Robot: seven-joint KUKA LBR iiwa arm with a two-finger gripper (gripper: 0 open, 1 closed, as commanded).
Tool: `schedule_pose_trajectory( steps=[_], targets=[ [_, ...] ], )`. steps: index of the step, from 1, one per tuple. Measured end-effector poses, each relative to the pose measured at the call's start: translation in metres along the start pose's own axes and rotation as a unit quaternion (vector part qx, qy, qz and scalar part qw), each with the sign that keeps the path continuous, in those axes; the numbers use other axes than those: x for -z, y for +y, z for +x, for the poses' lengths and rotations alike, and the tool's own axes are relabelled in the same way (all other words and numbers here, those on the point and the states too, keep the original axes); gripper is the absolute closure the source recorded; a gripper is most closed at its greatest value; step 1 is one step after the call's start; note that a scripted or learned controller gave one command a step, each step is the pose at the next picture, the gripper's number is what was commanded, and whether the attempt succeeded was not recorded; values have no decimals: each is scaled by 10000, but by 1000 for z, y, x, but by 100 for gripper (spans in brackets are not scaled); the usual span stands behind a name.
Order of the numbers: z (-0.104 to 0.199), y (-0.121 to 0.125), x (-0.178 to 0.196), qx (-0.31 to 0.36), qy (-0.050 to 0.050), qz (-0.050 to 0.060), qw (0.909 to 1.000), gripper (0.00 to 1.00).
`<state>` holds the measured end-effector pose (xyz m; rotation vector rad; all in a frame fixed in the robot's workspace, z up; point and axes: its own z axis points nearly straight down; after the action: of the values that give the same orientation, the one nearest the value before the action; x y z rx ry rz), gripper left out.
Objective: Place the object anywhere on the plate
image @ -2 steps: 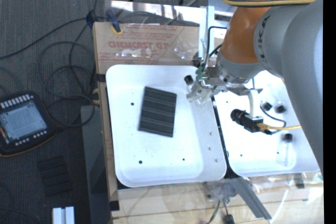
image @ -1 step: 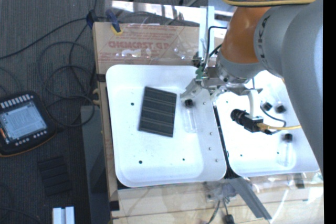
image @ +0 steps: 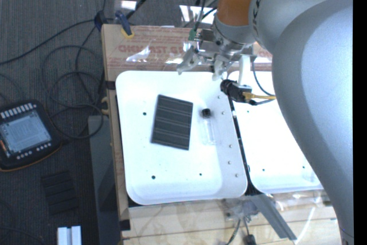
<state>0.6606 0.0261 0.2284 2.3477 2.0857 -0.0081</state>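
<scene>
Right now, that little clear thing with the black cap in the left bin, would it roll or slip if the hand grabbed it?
The clear object looks like a small tube lying flat on the bin, so a push would probably roll it. Its surface looks smooth and glossy, so it may slip. It seems light and easily knocked aside.

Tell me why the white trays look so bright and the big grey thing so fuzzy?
In the camera view, the left bin is overexposed, so its surface washes out and the clear object with a dark cap barely shows; the dark plate stays crisp. The grey arm sits near the lens and looks soft, hiding much of the right bin. The pincer looks slightly blurred.
</scene>
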Motion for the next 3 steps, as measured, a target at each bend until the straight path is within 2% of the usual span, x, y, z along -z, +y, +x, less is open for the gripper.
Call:
schedule_pose_trajectory(
  steps=[1, 2, 3],
  targets=[
    [55, 1, 28, -1793, -2, 4, 9838, 0],
    [127, -8, -31, -2560, -9, 11, 9667, 0],
    [174, -13, 78, -4505, 13, 12, 8928, 0]
  ],
)
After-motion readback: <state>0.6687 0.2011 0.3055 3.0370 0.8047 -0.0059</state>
